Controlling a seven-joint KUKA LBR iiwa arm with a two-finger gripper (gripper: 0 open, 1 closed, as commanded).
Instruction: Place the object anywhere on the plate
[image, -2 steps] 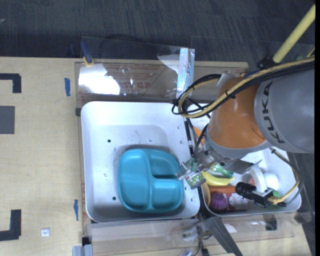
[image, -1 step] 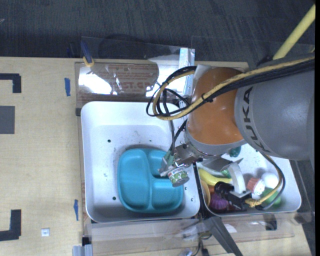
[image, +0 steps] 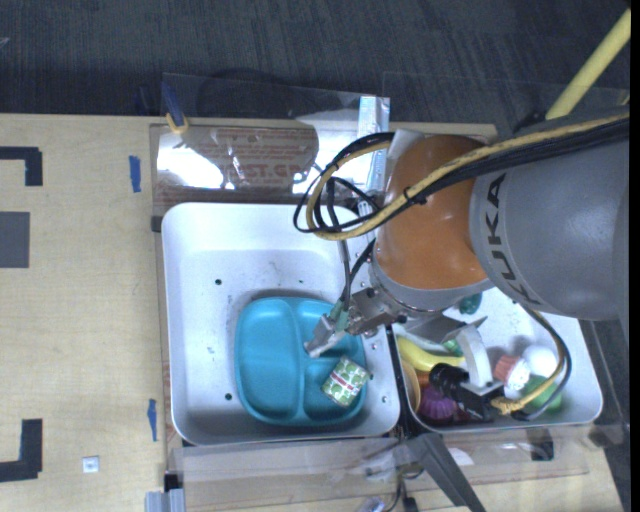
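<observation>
Camera view looks down on a pale wood-grain counter (image: 80, 330) carrying two shallow white bins. Left bin (image: 200, 260) is smooth, glossy plastic with rounded corners and a few dark specks on its floor. In it sits a turquoise plate (image: 265, 365), a rounded rectangle split by a raised ridge into two compartments, its surface shiny and reflective. A small cube (image: 346, 381), wrapped in a green-and-white patterned print, lies tilted on the plate's right compartment near the lower right corner. The end effector (image: 328, 338), made of dull grey metal, hangs over the plate's right compartment, just above and to the left of the cube; a gap separates them, and nothing sits between its fingers. Whether those fingers are spread or closed is not clear from this angle. Above it the arm (image: 540, 220) is bulky and matte grey, with a wide smooth orange band (image: 430, 220) and looped black and yellow cables (image: 340, 195). Right bin (image: 590, 400) holds a jumble of items, among them a yellow curved piece (image: 425, 355) and a purple lump (image: 437, 404).
</observation>
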